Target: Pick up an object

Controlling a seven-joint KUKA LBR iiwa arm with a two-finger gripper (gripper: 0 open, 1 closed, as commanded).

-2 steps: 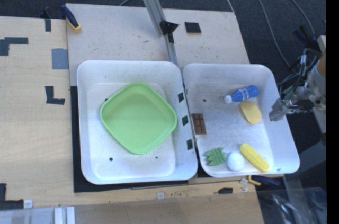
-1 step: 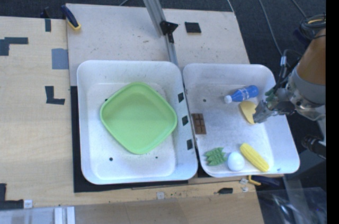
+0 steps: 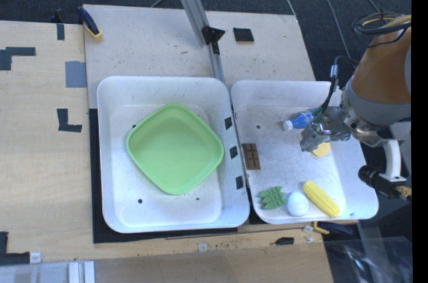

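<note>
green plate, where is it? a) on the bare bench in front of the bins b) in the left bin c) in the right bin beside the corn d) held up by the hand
b: the green plate lies flat inside the left bin, apart from the corn in the right bin.

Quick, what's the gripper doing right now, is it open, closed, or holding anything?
Gripper: cannot be told; it is low in the right white bin, over a small yellow object, beside a small blue and white bottle.
</note>
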